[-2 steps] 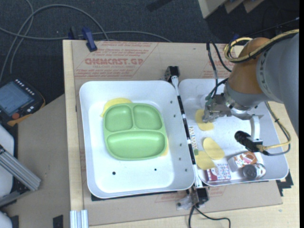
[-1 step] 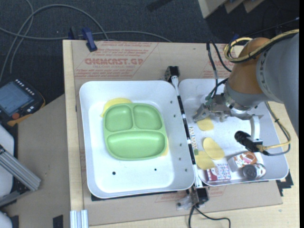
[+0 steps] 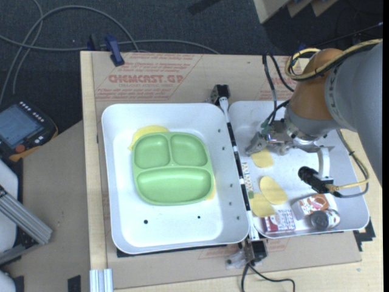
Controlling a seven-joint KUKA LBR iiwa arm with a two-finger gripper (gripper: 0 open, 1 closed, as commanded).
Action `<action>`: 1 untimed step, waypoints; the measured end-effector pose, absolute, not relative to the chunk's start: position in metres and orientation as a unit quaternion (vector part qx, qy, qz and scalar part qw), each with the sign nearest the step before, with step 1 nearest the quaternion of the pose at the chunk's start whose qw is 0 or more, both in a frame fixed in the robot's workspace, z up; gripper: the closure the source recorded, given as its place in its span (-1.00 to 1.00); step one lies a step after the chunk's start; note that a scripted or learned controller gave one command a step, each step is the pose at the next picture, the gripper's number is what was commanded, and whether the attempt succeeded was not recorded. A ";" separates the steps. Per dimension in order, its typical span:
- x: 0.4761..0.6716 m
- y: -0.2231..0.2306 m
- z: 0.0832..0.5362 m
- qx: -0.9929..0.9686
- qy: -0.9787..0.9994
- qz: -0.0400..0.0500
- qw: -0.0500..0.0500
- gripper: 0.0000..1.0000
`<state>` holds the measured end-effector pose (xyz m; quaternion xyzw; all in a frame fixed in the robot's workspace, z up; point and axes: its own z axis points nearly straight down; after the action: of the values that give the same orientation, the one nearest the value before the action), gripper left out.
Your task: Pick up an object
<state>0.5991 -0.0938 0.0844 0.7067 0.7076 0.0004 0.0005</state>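
In the right bin lie three flat yellow pieces: one near the bin's left wall, one below it, and one further toward the front. A red and white packet and a small tin with a red and white label sit at the front edge. My gripper hangs low over the bin's upper left part, just above the topmost yellow piece. Nothing is visibly held by it.
The left bin holds a green divided plate with a yellow item peeking out from under its top left corner. The grey arm with its orange band and cables cover the right bin's upper right part.
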 end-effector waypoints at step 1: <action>0.616 -0.092 0.085 0.707 0.708 0.000 0.001 -1.00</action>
<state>0.6162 -0.0916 0.0847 0.7067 0.7075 0.0004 0.0009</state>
